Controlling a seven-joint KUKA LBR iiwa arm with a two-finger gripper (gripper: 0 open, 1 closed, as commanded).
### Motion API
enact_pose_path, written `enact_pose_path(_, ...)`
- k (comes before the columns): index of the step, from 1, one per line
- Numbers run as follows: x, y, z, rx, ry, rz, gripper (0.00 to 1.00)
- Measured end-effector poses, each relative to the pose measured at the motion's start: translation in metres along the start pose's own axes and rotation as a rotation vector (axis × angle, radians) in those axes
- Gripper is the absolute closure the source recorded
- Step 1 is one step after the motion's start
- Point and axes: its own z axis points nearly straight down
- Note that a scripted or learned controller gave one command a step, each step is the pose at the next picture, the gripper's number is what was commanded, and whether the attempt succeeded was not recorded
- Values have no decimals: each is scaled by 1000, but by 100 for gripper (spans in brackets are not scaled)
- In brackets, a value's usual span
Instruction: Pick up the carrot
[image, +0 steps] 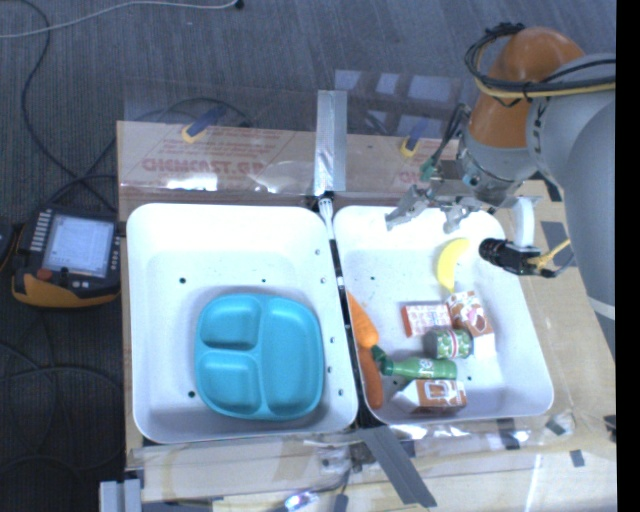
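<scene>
Carrot (364, 345) against right bin's (520, 340) left wall, arm's fingers (432, 208) well apart

Carrot (364, 344): against right bin's left wall (340, 300); green bottle (415, 368) touching its lower end; open floor alongside its upper half.

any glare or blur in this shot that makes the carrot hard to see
Camera view: the carrot sits in shade against the right bin's left wall but reads sharp and clearly orange; glare falls on the clear plastic sheet behind the bins; the gripper looks slightly soft.
</scene>
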Motion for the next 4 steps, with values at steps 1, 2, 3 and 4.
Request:
enact_pose_path(1,13,-103,93,-6,-1,156,0)
enact_pose_path(2,11,-103,84,-8,-4,157,100)
enact_pose_path(3,-48,-104,28,0,-2,-30,100)
enact_pose_path(4,58,-91,14,2,0,140,100)
